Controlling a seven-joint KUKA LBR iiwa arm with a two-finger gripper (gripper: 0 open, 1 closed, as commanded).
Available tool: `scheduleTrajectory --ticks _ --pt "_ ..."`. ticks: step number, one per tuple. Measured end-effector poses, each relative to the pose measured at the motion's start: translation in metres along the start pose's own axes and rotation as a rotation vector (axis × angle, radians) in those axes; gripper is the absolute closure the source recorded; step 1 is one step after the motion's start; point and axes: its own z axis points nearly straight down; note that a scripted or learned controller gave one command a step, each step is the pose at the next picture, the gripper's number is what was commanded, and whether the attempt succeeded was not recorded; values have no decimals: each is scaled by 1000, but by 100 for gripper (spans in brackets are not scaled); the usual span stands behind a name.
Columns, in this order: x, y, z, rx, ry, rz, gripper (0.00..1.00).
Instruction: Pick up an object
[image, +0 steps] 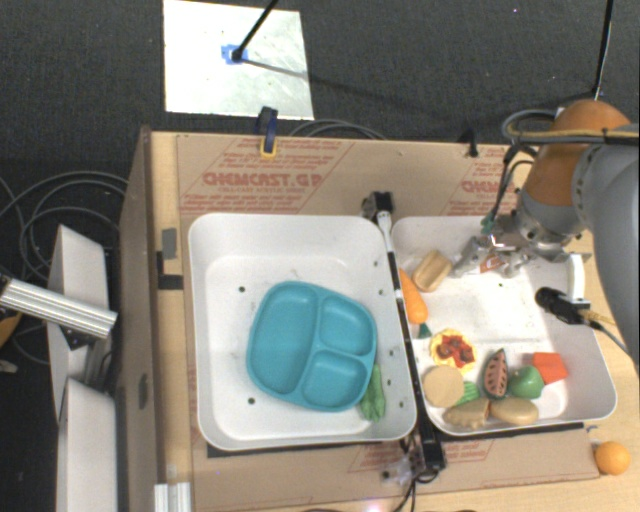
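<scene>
Spanning the middle of the frame: cardboard-lined bench (300, 165) bearing two white bins side by side. Left bin (215, 260) at centre, holding a teal divided plate (312, 344) tilted toward its lower right; green leafy piece (373, 395) touching the plate's lower right edge, against the bin wall. Right bin (590, 395) at centre right, loaded with toy food. Arm (600, 175) entering from upper right, orange band at top. Gripper (492, 254) low over the upper part of the right bin; finger opening not discernible, nothing seen between the fingers. Tan bread-like piece (432, 270) just left of the gripper. Carrot (412, 296) along the right bin's left wall. Clustered in the lower part of that bin: small pizza slice (454, 349), pale round biscuit (443, 385), watermelon slice (495, 373), green pepper (526, 381), orange block (550, 366), tan potato-like piece (513, 410). Orange ball (611, 457) on the bench at lower right, outside the bins.
</scene>
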Motion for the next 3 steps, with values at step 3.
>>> scheduleTrajectory --ticks 3 --pt "72 -84 -4 -45 -3 -15 0"
